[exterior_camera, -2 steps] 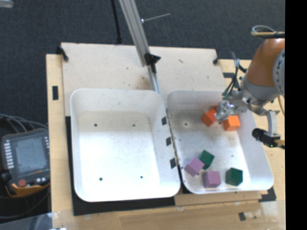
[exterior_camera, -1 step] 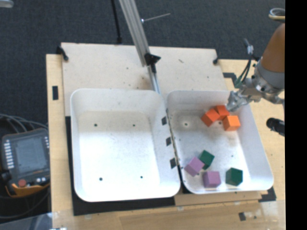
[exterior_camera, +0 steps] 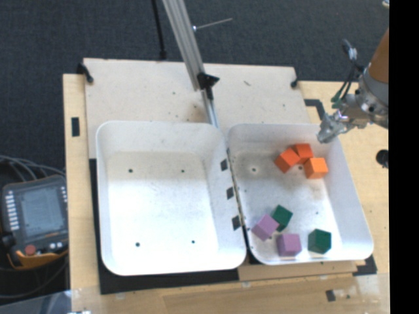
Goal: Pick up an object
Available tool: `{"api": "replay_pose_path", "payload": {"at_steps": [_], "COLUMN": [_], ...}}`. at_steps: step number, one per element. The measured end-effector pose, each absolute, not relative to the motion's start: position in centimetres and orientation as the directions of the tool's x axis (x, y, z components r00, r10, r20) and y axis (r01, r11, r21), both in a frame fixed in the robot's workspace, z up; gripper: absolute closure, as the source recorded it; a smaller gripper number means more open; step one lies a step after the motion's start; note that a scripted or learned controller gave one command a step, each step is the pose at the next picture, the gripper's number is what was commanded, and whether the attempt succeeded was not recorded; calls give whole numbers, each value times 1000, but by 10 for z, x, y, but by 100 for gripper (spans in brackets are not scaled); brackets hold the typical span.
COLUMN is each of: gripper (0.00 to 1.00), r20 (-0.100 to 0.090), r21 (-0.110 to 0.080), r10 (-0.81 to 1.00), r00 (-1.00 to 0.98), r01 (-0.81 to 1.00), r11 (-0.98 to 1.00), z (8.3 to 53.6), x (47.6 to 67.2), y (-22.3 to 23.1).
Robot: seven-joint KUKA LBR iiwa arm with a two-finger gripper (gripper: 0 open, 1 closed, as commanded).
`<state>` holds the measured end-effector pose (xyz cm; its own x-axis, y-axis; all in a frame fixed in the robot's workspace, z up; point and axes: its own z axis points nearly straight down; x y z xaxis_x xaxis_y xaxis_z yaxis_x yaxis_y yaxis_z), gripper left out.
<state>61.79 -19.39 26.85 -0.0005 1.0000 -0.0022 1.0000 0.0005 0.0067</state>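
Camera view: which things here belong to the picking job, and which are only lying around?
For the job: gripper; orange blocks, green blocks, purple blocks; right bin.
Lying about: left bin; handheld controller; metal pole.

Pale wooden surface [exterior_camera: 75, 175] carries a beige board [exterior_camera: 144, 90]; two shallow white bins, left [exterior_camera: 163, 195] and right [exterior_camera: 347, 195], sit side by side, rims touching.

Illumination even and diffuse, moderately bright. Two shallow white plastic bins [exterior_camera: 163, 195] read near overexposed, surface detail washed out. Small coloured blocks [exterior_camera: 288, 241] cast only faint, soft shadows. Dark carpeted floor [exterior_camera: 59, 25] underexposed. Overall resolution low, edges soft, slight grain throughout.
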Motion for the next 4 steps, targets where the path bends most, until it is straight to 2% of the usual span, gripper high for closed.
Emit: {"api": "replay_pose_path", "payload": {"at_steps": [1, 4], "gripper": [100, 100], "r20": [0, 1], "r21": [2, 0], "r10": [1000, 1000], "r00": [-6, -7], "r01": [1000, 1000], "r11": [6, 7], "z": [272, 266], "x": [609, 561], "y": [-144, -17]}}
